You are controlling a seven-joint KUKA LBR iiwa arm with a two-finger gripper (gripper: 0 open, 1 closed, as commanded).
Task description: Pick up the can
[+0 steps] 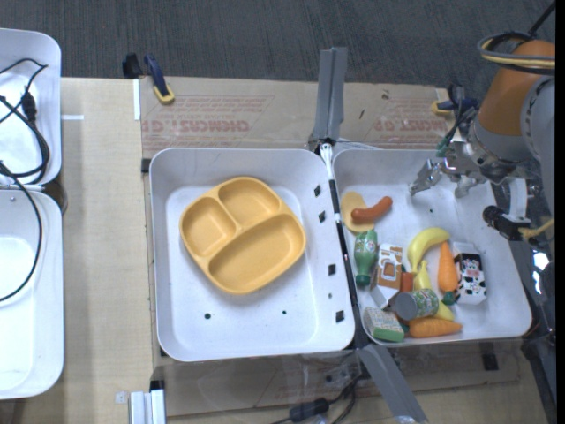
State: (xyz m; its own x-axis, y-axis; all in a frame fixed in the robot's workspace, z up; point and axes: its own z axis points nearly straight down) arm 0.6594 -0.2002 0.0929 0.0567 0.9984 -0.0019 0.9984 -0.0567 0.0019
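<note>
Can: I read the can (415, 305) as the small cylinder lying on its side near the front of the right bin (388, 162), dark round end facing the camera, greenish label behind. It is small in view, so that is a judgement.
Crowding: it is hemmed in. A carrot (434, 328) lies just in front of it, a green-edged sandwich block (385, 324) at its left, a banana (425, 242) and an upright carrot (448, 268) behind, a juice carton (389, 267) and green bottle (365, 256) close by.
Further out: cow-print carton (470, 278) near the right wall; a sausage on a slice (366, 209) toward the back.
Gripper: the gripper (433, 177) hangs over the back of the right bin, well apart from the can, nothing between its fingers. I cannot tell how wide it stands.
Risk 1: coming down into that cluster, I expect a finger to land on the carrot or banana instead of clearing the can.
Risk 2: a can on its side may roll or squirt out if pinched across the round.
Risk 3: a neighbour may be lifted instead.
Left bin: the left bin (168, 237) holds a yellow divided plate (243, 233); no bearing on the pick.
Surface: surface (97, 237) bare beside the bins.
</note>
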